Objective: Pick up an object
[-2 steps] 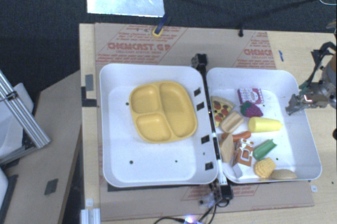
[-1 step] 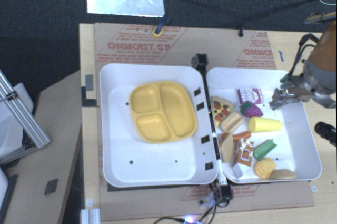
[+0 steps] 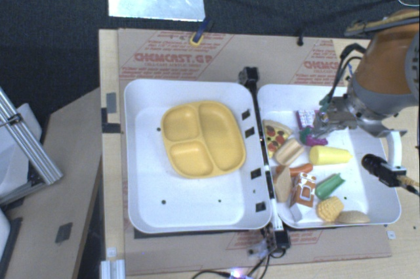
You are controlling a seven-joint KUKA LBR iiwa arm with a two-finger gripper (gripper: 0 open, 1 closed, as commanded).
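The right bin (image 3: 387,205) holds several toy foods. Among them are a pizza slice (image 3: 276,133), a bread piece (image 3: 289,152), a yellow piece (image 3: 329,155), a green piece (image 3: 329,185), a corn cob (image 3: 329,209) and a small printed box (image 3: 304,189). A purple toy (image 3: 314,138) lies in the upper middle of that bin. My gripper (image 3: 321,125) hangs low right over the purple toy, and its body hides part of the toy. I cannot make out whether it touches the toy.
The left bin (image 3: 141,199) carries a yellow divided plate (image 3: 201,138). A black divider with clips (image 3: 257,140) runs between the bins. A tan oval piece (image 3: 352,217) lies by the right bin's front rim. A black part of the arm (image 3: 380,169) overhangs the right bin's right side.
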